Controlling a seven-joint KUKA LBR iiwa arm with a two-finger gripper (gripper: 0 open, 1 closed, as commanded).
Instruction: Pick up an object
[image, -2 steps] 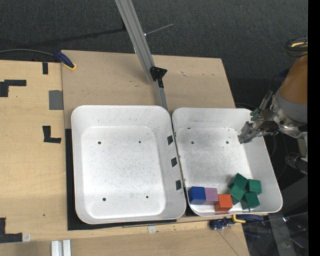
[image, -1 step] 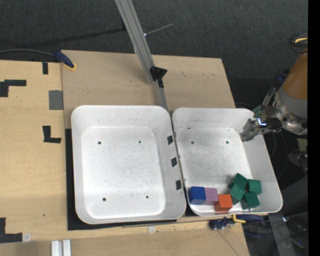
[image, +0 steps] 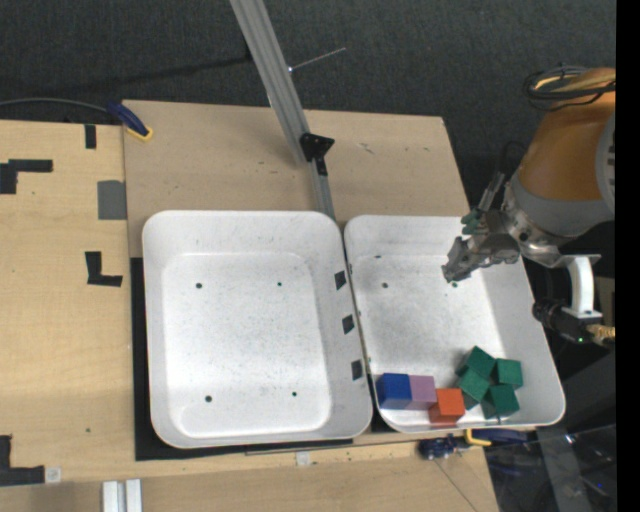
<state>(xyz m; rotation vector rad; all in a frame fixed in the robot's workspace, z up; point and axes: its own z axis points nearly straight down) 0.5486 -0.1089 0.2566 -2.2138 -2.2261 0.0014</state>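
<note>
Blocks sit crowded in the near corner of the right bin (image: 400, 245), the landmark for everything here. A blue block (image: 394, 389) lies against that bin's near-left wall, a pale purple block (image: 423, 389) touches it on the side away from the wall, and an orange block (image: 449, 404) sits just beside the purple one, close to the near rim. Green blocks (image: 490, 380) form a cluster next to the orange block, toward the bin's near-right corner, several pressed together with one stacked slightly higher.

The pincer (image: 460, 263) hangs over the far-right part of the right bin, well apart from the blocks, its dark tip low above the speckled white floor. Whether it is parted or pressed together cannot be told from this slanted view; nothing is visible between its tips. The grey arm with its orange band (image: 570, 150) reaches in across the right bin's far-right rim.

The left bin (image: 160, 240) lies just beside the right bin, their walls touching along the middle. Both rest on the tan counter (image: 220, 150), and a grey metal bar (image: 275, 70) slants away from the right bin's far-left corner.
</note>
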